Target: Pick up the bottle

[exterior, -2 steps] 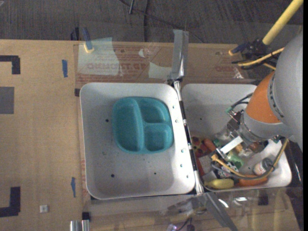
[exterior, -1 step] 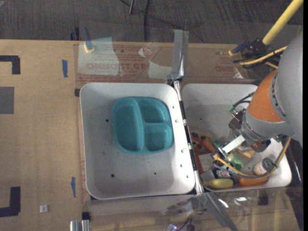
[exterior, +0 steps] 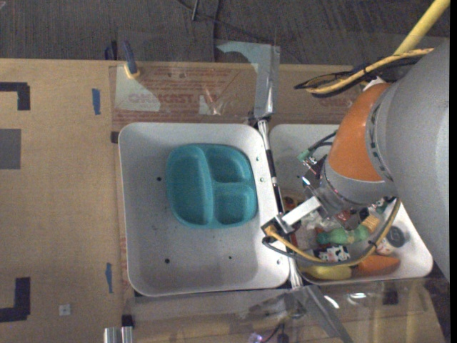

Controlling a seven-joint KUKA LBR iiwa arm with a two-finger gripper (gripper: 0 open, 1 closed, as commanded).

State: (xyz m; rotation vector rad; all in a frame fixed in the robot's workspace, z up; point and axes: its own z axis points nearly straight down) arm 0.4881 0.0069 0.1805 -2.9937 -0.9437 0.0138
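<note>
Cardboard covers the counter under two white bins; the left bin holds a teal divided plate. Over the right bin, the arm hangs above jumbled clutter. No bottle looks lifted yet, and I cannot pick one out.

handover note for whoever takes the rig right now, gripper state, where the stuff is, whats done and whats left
Gripper: down in the right bin, low over the pile of small items; finger state cannot be told.
Bottle: cannot be picked out for certain among the pile under the arm.
Left bin: holds the teal divided plate.
Done: arm reached into the right bin.
Left: no grasp visible; bottle not yet seen lifted.
</note>
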